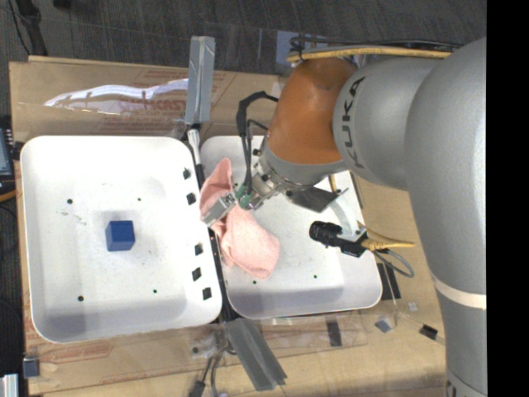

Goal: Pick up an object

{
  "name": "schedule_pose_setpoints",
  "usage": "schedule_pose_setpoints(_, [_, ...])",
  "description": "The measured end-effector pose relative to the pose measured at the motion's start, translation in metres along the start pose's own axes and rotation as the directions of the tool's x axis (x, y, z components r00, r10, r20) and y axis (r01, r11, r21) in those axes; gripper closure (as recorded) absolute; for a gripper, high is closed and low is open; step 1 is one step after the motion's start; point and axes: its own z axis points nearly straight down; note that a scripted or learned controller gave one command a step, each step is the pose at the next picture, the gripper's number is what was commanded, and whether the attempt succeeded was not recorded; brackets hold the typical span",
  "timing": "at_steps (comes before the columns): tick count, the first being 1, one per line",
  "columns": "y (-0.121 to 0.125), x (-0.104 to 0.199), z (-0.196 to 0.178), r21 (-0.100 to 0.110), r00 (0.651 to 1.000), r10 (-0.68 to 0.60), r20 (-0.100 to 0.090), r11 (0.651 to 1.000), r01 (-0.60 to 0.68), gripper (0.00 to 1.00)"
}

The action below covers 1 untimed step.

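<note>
The pink cloth [250,248] lies directly under the jaws and partly around them. The jaws come down on its narrow middle, between a small bunched part on the far side and a wider, flatter part on the near side. Cloth and metal overlap there, so I cannot tell if the jaws are clenched, released, or grasping the cloth.

The cloth is in the right bin [355,292], in its left part, against the wall that this bin shares with the left bin [50,172]. The far, bunched end seems to lean on this wall. The grey arm [397,122] with its orange band [302,114] stands over the bin to the right of the cloth and a little beyond it. A blue cube [121,235] sits alone well to the left of the cloth, near the middle of the left bin.

Both bins rest on a brown surface [33,89] that looks like cardboard. On it, far to the upper left of the cloth, lies a crumpled clear plastic sheet [116,98]. Beyond the surface is a dark floor [124,15].

The long axis of the cloth runs almost along the shared wall, a little slanted. The narrow end points away from the camera and slightly to the left, and the wide end points to the camera and slightly to the right.
</note>
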Motion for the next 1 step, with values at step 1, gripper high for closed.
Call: schedule_pose_setpoints(1, [-0.0377,-0.0715,0.0504,-0.001,0.998,-0.057,-0.001,0.998,0.057,0.00])
